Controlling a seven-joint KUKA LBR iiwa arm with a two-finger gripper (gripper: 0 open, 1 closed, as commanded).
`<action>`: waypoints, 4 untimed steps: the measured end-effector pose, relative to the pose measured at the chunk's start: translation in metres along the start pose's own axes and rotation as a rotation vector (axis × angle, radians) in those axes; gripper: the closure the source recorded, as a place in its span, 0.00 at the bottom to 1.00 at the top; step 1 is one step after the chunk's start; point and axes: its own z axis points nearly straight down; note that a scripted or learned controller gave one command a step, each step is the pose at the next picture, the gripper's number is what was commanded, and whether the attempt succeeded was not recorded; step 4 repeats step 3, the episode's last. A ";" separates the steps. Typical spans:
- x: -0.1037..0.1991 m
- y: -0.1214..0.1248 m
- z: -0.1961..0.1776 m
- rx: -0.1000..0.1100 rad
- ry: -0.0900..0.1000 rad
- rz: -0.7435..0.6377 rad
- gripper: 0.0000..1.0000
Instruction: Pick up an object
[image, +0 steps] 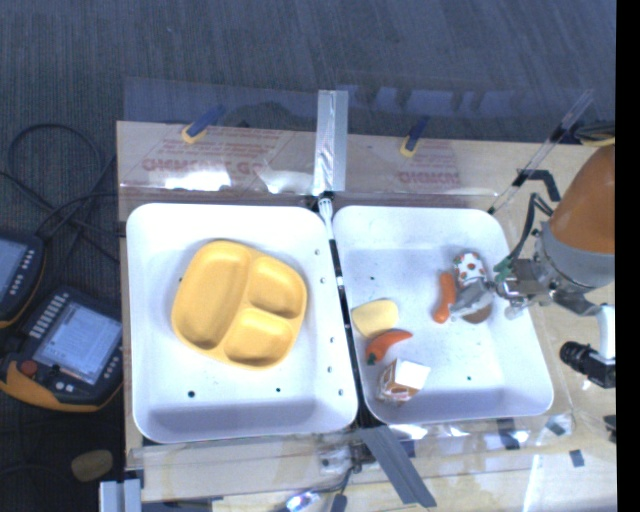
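Yellow tray (240, 303) in left bin (150, 400); food toys (385, 345) in right bin (520, 385).

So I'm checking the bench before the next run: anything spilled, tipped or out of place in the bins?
Nothing stands out. The yellow divided tray lies flat in the left bin. The small items lie loose inside the right bin, none over its rim, with the end effector among them.
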 end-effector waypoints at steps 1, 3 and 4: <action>0.039 0.084 0.095 0.000 -0.002 0.000 0.00; 0.097 0.072 -0.055 -0.002 -0.003 0.000 1.00; 0.097 0.072 -0.055 -0.002 -0.003 0.000 1.00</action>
